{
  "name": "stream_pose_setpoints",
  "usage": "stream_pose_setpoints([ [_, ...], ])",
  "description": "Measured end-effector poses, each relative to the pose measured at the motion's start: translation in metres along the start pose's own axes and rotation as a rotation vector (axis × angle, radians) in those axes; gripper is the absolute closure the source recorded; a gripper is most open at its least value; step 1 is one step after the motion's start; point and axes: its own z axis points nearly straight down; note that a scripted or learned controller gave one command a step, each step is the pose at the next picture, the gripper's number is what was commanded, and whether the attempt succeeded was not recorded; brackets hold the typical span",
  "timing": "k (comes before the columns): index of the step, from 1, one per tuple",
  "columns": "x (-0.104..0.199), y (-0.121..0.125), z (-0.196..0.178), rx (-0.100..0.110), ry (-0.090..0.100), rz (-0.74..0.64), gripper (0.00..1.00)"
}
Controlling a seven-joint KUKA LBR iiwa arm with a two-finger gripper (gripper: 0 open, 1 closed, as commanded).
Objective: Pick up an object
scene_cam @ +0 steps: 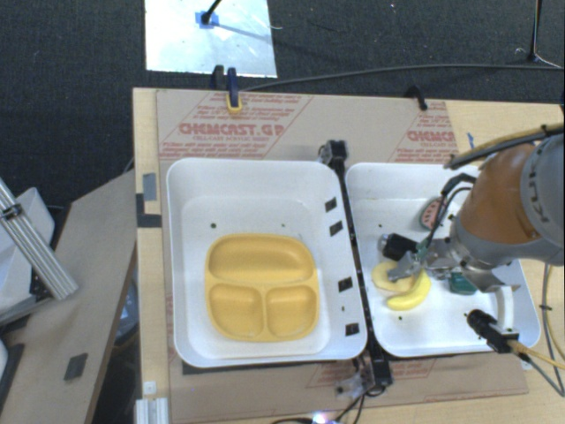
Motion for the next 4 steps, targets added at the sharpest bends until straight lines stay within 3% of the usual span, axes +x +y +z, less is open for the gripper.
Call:
stream_pose_setpoints([
  [1,-0.001,0.002,-0.013,-0.007,-0.003,-0.001,1.0],
  [4,-0.013,0.0,-0.151,-0.003,-0.004,-0.004,1.0],
])
